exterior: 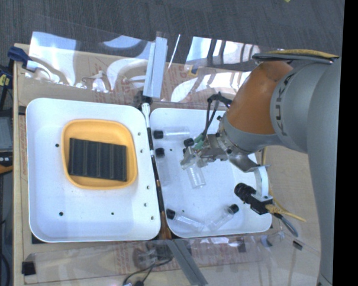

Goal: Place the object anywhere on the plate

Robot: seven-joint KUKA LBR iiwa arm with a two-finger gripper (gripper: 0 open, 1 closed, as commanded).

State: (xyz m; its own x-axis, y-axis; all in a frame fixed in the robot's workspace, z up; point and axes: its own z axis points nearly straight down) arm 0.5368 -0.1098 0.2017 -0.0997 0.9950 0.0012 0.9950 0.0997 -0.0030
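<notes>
gripper hangs low over the right bin, near its middle. fingers blurred and partly masked by the wrist hardware; cannot tell whether they are spread or closed, or whether anything sits between them.

just below the tip: a clear vial, lying on the bin floor or very close to it. contact with the gripper not readable at this resolution. judged the likeliest object for the task, but not certain.

other clear vials with dark caps scattered in the same bin: two along the lower edge and, two dark caps by the left wall.

left bin holds the yellow plate, with a dark ribbed insert on it. no vial lies on the plate.

progress, as judged: early. nothing delivered. grasp unconfirmed. left to do: secure a vial, lift, carry across the divider to the left bin, set down on the plate.
</notes>
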